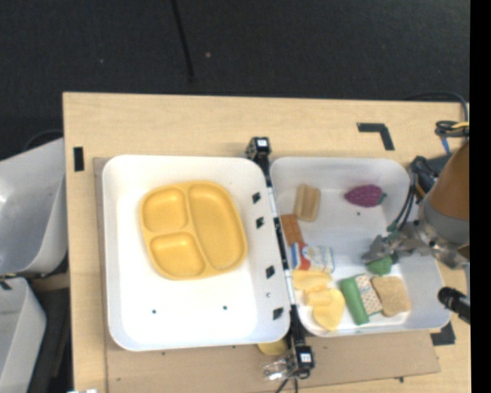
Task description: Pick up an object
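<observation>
Yellow divided plate [193,229] in left bin [123,301] | gripper [382,252] over green item [380,264], right bin [335,170], near counter's right edge | grip unclear

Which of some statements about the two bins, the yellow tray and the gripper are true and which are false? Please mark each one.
1. The yellow divided tray lies in the left bin. True.
2. The purple object lies in the left bin. False: it lies in the right bin, near its far edge.
3. The gripper is over the right bin. True.
4. The tray has five compartments. False: it has three.
5. The gripper is beside a small green object. True.
</observation>
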Robot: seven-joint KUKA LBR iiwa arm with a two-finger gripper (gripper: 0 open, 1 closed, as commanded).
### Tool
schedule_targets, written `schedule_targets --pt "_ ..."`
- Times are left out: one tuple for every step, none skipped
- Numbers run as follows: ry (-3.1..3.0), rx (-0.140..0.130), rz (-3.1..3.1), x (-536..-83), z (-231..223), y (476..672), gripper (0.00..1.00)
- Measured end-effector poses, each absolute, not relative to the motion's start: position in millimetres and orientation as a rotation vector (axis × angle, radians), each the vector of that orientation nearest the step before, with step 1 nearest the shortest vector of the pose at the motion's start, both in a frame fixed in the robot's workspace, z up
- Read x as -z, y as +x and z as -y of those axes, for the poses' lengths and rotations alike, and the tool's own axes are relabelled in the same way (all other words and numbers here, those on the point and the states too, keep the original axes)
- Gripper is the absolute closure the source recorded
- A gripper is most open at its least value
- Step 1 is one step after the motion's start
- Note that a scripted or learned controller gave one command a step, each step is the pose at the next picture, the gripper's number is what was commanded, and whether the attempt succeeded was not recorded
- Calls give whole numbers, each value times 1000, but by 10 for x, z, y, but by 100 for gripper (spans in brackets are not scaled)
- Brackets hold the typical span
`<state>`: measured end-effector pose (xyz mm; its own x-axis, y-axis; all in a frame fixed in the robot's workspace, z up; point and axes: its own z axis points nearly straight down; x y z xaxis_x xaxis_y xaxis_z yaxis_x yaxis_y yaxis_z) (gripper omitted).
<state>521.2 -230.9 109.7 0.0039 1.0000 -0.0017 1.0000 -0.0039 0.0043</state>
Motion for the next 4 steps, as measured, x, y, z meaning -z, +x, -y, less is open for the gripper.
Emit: schedule_targets --pt "2204 -7 -2228 -1355 1842 6849 100" --pt "2224 23 -2233 -1013 986 6880 100" --pt "2225 8 -2222 -1052 967 6838 100" --pt "2223 6 -2220 -1127 929 6810 100"
